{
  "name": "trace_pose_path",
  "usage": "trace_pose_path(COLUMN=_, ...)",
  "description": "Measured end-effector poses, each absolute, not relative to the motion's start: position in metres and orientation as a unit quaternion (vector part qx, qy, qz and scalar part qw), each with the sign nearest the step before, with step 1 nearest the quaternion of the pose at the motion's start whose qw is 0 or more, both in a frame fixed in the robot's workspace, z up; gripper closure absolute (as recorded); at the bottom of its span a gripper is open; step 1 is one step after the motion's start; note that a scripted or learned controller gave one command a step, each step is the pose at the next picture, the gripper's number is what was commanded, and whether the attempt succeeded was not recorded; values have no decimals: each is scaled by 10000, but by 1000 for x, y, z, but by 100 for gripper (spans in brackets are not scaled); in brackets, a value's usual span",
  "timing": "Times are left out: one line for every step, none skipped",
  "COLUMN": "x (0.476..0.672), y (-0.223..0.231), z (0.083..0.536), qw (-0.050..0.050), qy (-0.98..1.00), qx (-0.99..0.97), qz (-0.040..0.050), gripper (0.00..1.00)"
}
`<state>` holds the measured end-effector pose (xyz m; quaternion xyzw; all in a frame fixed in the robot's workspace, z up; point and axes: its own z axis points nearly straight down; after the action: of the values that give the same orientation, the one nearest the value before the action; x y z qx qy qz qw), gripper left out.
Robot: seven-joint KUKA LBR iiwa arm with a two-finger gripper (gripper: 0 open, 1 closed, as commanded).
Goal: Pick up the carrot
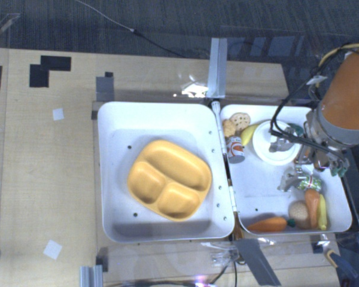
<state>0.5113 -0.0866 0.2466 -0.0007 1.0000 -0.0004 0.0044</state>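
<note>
An orange carrot (312, 205) with a green leafy top lies along the right side of the right bin (251, 187), pointing toward the front edge. A second long orange piece (267, 224) with a dark green end lies along the bin's front wall. My gripper (294, 178) hangs over the right bin just behind and left of the carrot's leafy top, under the arm's orange band (347, 97). Nothing shows in the gripper.
In the right bin are a small white dish (274, 142), a banana (247, 135), a cookie (238, 122), a small can (235, 149), a pale round item (298, 210) and a yellow stick (322, 213) beside the carrot. A yellow divided plate (169, 178) sits in the left bin (113, 154).
</note>
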Motion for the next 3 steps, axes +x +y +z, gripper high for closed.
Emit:
trace_pose_path(x=490, y=-114, z=127, qw=7, qy=9934, qx=1143, qz=5, gripper=0)
trace_pose_path(x=489, y=-94, z=151, qw=42, qy=9531, qx=3028, qz=9, gripper=0)
trace_pose_path(x=511, y=-120, z=141, qw=25, qy=8452, qx=5344, qz=10, gripper=0)
